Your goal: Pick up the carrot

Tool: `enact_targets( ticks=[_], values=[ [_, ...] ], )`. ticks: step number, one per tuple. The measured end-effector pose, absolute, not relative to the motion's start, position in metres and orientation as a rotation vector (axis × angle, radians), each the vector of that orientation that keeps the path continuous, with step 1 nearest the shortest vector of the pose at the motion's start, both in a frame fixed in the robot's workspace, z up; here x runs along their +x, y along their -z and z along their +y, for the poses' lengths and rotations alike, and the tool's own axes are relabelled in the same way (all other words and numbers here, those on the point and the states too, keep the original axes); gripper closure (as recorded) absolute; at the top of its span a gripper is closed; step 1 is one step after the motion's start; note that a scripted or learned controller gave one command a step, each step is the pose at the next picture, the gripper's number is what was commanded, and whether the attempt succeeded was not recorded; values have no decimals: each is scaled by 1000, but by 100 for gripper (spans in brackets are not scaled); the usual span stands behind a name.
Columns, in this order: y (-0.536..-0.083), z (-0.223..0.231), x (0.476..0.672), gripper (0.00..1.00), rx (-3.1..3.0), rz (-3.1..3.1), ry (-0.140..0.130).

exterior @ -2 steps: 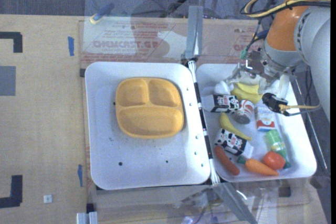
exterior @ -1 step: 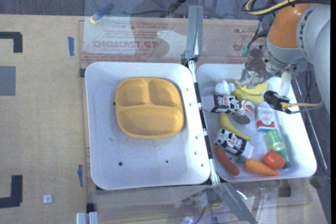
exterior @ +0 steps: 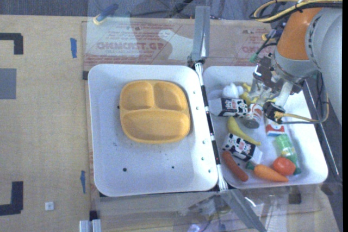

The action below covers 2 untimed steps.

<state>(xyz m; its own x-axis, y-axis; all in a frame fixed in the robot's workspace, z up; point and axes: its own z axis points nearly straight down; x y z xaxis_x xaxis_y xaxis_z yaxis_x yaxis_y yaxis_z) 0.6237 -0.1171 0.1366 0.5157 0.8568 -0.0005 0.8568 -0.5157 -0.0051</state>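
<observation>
Left of the divider we see a yellow three-compartment plastic plate. Right of it, the orange tapered carrot lies near the bin's front edge, long axis roughly left-right, well below the gripper; jaw state unreadable.

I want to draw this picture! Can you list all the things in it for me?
divided plate: 1, yellow, left bin
left bin: 1, white
right bin: 1, white
carrot: 1, orange, right bin's near edge
tomato: 1, red, beside the carrot
sausage: 1, reddish, right bin's near left
banana: 1, yellow, right bin's middle
cow-patterned cartons: 2, black and white, right bin
green bottle: 1, right bin
arm: 1, grey and orange
pincer: 1, over the right bin's far part
</observation>
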Motion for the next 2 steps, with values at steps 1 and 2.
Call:
enact_targets(
  ticks=[1,2],
  values=[
    [-185,-83,609,100,-2654,-1682,0],
    [-211,-120,605,100,-2714,-1587,2]
  ],
)
